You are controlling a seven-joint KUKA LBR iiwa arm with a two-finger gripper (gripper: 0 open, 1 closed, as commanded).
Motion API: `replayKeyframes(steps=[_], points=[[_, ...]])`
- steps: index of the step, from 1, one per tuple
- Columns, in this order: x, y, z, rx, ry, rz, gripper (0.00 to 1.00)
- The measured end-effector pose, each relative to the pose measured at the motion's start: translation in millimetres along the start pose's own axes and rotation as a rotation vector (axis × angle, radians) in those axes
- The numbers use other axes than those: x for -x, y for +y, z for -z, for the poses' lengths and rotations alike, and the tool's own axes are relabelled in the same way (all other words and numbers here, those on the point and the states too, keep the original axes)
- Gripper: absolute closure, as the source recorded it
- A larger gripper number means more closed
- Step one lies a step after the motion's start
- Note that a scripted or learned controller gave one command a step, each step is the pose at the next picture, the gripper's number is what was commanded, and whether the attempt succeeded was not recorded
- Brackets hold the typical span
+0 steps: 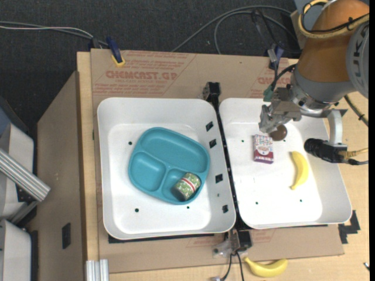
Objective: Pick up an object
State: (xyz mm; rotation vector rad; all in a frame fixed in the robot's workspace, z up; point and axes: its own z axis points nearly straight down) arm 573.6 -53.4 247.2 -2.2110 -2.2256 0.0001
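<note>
Yellow shows first at the near edge of the bench, where a second banana (266, 267) lies outside both bins, just in front of the right bin (328, 206). That right bin serves as the landmark for everything else. On its floor, toward the right side, lies a banana (299, 170), lengthwise from near to far and apart from the other things. Left of that banana and a little farther back sits a small packet (263, 148), white and dark red, flat on the bin floor. Directly behind the packet hangs the gripper (274, 129), low over the far half of the right bin, close to the packet's far edge; whether its fingers are spread or closed I cannot tell, and nothing is visibly held between them. Above it rises the grey arm with its orange band (331, 25). To the left of the right bin, touching it along a row of black clips, is the left bin (111, 204). It holds a teal divided tray (161, 157), and a small green-labelled can (187, 185) lies in the tray's near right compartment.
</note>
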Motion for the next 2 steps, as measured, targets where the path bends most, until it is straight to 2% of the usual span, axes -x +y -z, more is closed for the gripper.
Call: replayKeyframes(steps=[2], points=[[-105, 0, -15, 0.001, -0.001, -0.001, 1.00]])
